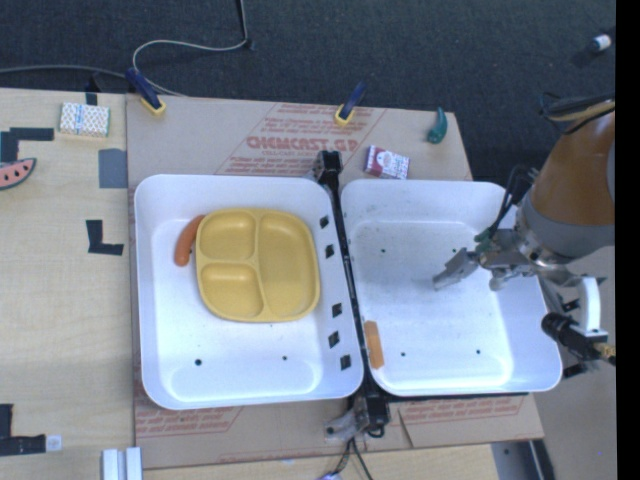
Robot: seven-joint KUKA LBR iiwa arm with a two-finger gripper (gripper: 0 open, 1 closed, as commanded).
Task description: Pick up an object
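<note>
A small orange sausage-shaped piece (373,344) lies in the right bin (430,203), against its front-left wall. A second orange sausage (185,241) rests in the left bin (160,298), tucked against the left edge of a yellow divided plate (258,264). My gripper (472,277) hangs over the right half of the right bin, with the arm coming in from the right. Its two fingers (447,275) point left, stand apart and have nothing between them. The gripper is well to the right of and behind the orange piece in that bin.
Both bins sit on a cardboard sheet (250,138). A small red and white packet (385,162) lies just behind the right bin. Clamps (350,105) grip the cardboard's far edge, and a cable (190,46) runs behind it. Tape marks dot the wooden bench at left.
</note>
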